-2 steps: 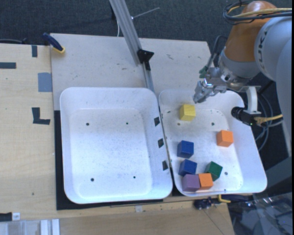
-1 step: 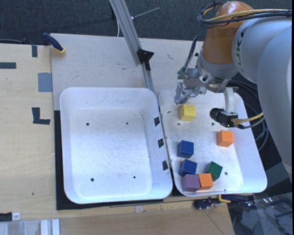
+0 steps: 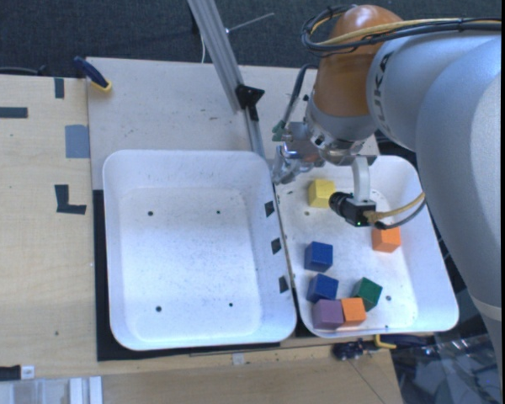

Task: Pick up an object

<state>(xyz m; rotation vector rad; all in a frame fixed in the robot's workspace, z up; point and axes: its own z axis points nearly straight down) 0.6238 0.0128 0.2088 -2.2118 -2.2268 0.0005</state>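
Observation:
The right bin [image 3: 404, 183] holds several small blocks. A yellow block [image 3: 321, 193] lies near its far left corner, and an orange block [image 3: 385, 239] sits by the right wall. Two blue blocks [image 3: 318, 255] [image 3: 323, 287] lie toward the front. Beside them cluster a green block [image 3: 369, 292], a second orange block [image 3: 353, 310] and a purple block [image 3: 327, 313]. My gripper [image 3: 284, 165] hangs over the far left corner of the right bin, close to the wall shared with the left bin. It is just left of and beyond the yellow block. Nothing shows in its grasp.
The left bin [image 3: 118, 225] stands beside the right one. A slanted metal pole [image 3: 223, 53] runs down to the bins' far edge by the gripper. A blue and yellow tool [image 3: 93, 72] lies at the bench's far left. The arm's bulk covers the right bin's far right.

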